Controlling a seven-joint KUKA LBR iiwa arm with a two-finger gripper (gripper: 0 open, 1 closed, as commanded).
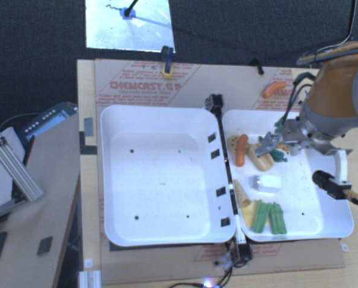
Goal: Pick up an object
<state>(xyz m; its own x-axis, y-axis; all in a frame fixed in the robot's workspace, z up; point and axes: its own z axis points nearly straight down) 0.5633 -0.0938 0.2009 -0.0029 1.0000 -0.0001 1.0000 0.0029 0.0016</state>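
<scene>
The arm [338, 95] bends down, claw [268, 144] seemingly low over the right bin [332, 224].

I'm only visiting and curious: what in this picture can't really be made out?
- Gripper, camera view: too small and blurred to tell its fingers' state.
- Tan piece beneath it: partly covered by the gripper.
- Arm: cut off by the right edge.
- White block: blurred against the white right bin.

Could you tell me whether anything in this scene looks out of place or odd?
One thing stands out: an orange sausage-shaped piece lies on the board behind the right bin, outside it, while the other items, such as the green pieces and white block, sit inside that bin.
</scene>
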